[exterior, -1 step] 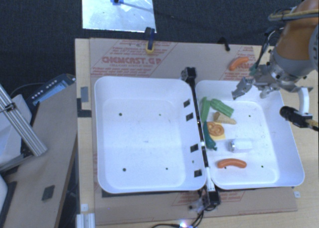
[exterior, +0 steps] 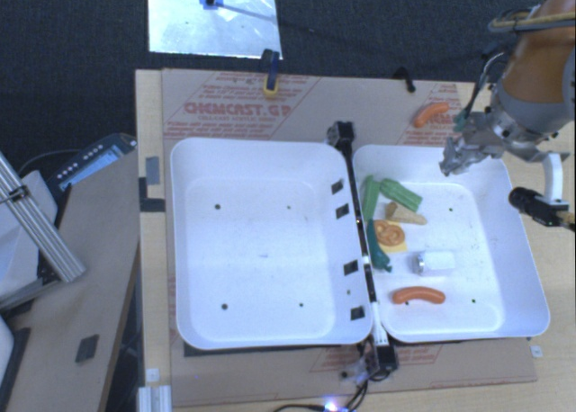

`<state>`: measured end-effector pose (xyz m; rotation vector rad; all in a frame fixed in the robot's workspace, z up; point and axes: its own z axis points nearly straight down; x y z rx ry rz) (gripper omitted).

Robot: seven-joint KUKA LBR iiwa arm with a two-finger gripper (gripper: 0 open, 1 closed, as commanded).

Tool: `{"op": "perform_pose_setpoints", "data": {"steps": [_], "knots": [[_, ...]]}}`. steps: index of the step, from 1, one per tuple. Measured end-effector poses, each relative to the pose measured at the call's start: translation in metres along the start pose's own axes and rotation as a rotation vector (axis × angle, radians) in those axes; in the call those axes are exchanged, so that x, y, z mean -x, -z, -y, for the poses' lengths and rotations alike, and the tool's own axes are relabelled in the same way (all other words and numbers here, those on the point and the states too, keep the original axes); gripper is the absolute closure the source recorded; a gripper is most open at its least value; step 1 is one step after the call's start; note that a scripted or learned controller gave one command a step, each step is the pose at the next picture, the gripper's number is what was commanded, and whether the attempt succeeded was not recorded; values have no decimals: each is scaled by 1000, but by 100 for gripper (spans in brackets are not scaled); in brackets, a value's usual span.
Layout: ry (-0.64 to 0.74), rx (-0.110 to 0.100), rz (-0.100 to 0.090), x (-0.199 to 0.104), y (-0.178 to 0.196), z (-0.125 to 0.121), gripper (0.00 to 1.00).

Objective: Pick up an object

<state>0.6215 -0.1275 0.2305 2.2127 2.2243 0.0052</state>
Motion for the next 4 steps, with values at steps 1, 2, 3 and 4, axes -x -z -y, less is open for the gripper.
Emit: {"op": "perform_pose_setpoints", "data": {"steps": [1,2,3,4], "knots": [[-5,8,5,-3,-129,22,100],[-1,-5,-1,-40,-146,51,100],[2,9,1,-58,-39,16,100],[5,-1,-3,-118,-24,6,100]]}}
